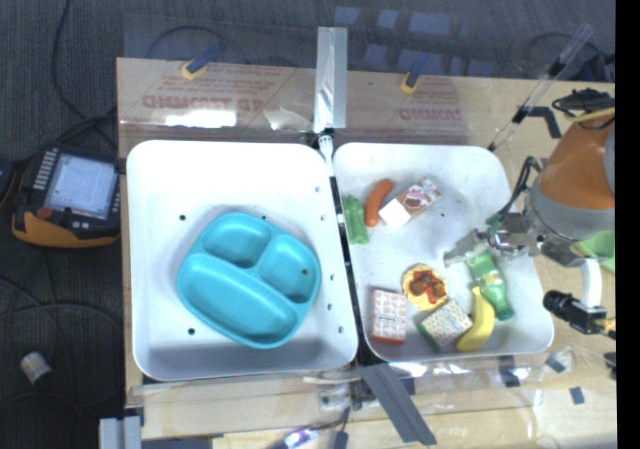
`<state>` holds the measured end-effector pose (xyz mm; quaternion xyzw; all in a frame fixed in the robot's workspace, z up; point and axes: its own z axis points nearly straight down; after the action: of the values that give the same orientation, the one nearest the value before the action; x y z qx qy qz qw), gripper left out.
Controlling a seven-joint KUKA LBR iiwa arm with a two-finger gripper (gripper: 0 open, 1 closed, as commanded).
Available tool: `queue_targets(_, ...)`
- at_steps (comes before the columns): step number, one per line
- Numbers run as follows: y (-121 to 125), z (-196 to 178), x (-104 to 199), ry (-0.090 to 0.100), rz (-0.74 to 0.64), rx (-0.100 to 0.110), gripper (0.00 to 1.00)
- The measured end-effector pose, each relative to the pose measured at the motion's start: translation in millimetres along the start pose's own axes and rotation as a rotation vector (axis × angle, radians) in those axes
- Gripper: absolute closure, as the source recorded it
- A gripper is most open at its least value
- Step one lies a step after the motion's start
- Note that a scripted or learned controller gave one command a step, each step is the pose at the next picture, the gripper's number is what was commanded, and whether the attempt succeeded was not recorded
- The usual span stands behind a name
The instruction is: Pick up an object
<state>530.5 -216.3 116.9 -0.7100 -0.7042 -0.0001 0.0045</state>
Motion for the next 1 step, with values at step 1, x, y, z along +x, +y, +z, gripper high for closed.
queue_targets(1, 15.2, 20.9, 4.3, 0.009, 0.104, -0.018, 0.00)
